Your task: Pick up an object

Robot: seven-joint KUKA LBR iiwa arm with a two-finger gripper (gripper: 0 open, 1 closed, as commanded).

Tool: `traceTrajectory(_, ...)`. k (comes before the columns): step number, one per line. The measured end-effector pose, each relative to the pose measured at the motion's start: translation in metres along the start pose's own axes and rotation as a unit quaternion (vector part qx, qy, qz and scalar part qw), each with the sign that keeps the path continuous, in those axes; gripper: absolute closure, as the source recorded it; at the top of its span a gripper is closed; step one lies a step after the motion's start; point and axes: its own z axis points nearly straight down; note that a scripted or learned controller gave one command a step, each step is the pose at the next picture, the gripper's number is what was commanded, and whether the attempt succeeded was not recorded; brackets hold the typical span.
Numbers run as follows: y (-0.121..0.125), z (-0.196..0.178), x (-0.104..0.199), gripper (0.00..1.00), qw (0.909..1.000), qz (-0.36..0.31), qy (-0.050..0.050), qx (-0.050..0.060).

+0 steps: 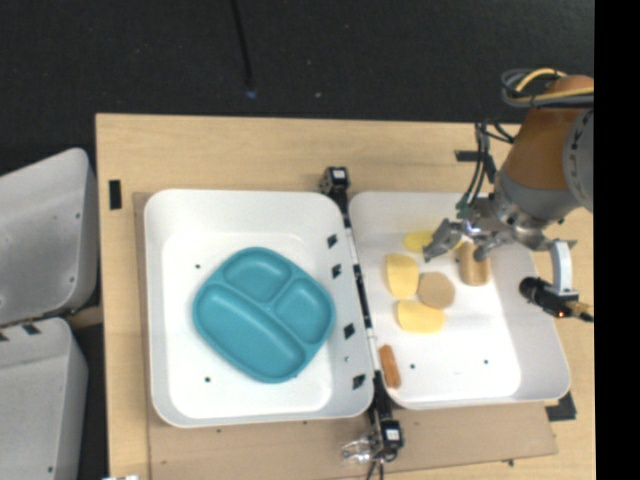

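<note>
Yellow and tan pieces (420, 290) lie mid-right in the right bin (500, 368); your gripper (458, 243) hovers above them, splayed and holding nothing, so next you lower onto one and clench.

You have: two white bins (160, 298); one teal divided tray (262, 313); three yellow food pieces (402, 275); two tan pieces (436, 290); one orange-brown sausage (390, 366) at 6 o'clock.

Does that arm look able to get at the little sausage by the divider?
Probably yes. The sausage lies alone with nothing on top, but it sits tight against the right bin's left wall, which may crowd the gripper.
</note>
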Motion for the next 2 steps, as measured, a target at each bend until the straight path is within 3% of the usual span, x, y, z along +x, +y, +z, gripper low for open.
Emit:
traceTrajectory(1,0.0,0.053,-0.001,0.0,1.0,0.002,0.0,0.0)
traceTrajectory(2,0.001,0.038,-0.003,1.0,1.0,0.003,-0.001,-0.004)
